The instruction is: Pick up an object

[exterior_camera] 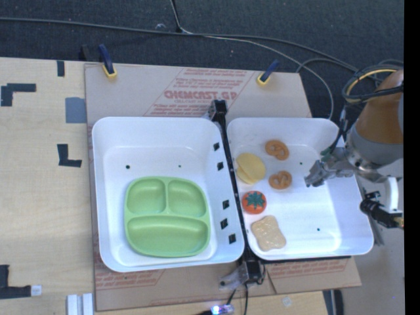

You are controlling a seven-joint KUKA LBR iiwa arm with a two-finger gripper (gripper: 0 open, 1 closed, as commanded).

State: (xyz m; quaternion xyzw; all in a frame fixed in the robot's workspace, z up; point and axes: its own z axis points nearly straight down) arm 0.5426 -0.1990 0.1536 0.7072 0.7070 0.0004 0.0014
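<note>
My gripper [315,176] hovers low in the right bin [328,238], just beside a pretzel [281,180]; I can't tell its grip state.

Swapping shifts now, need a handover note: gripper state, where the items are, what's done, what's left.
Gripper: low over the right bin, near its right side, nothing visibly held; finger state unclear.
Items, all in the right bin: two pretzels, a yellow toy, a red tomato toy, a bread slice.
Left bin: holds a green divided plate.
Done: arm has reached into the right bin.
Left: grasp and lift an item; the lower pretzel is nearest the gripper.
</note>
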